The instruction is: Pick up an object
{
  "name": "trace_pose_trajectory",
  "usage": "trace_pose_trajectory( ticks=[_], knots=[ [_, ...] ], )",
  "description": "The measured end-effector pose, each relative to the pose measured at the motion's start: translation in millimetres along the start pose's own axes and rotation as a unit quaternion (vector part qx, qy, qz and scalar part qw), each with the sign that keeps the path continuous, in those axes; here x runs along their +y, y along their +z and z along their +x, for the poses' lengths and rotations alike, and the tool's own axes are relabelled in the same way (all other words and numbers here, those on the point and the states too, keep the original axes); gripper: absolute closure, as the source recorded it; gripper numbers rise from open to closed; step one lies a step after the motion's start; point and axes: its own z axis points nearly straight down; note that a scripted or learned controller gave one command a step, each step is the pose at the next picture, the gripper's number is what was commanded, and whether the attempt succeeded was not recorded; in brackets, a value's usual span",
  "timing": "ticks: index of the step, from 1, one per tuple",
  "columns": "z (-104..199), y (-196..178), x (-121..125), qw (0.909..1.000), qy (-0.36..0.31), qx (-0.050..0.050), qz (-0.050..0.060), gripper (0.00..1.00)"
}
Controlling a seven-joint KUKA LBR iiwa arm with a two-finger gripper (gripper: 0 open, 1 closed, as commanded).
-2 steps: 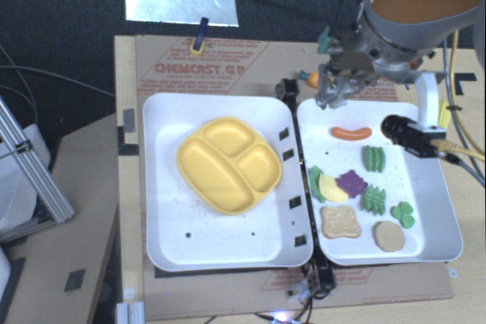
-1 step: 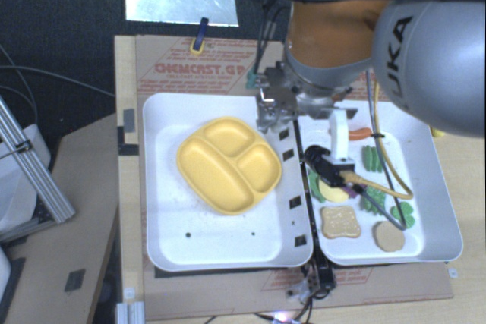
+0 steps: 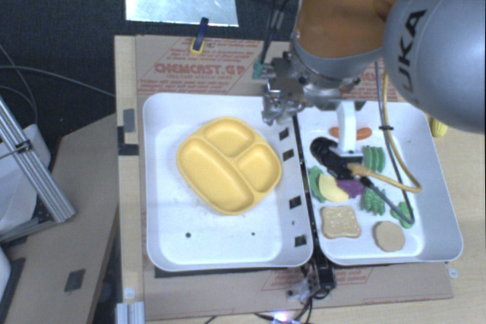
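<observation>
Holding one yellow tray (image 3: 228, 163), left bin (image 3: 163, 239), right bin (image 3: 437, 235), two.

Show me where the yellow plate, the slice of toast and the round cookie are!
yellow plate (image 3: 228, 165), camera view, on the ridge between its compartments.
slice of toast (image 3: 340, 221), camera view, on the middle of its top face.
round cookie (image 3: 389, 236), camera view, on the middle of its top.
</observation>
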Motion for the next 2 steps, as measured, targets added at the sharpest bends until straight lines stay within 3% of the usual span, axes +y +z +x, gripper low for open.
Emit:
trace_pose_trajectory(
  ticks=[2],
  knots=[
    [-0.2,-21.5,1.5,1.0,0.0,0.001,-0.002,1.0]
  ],
)
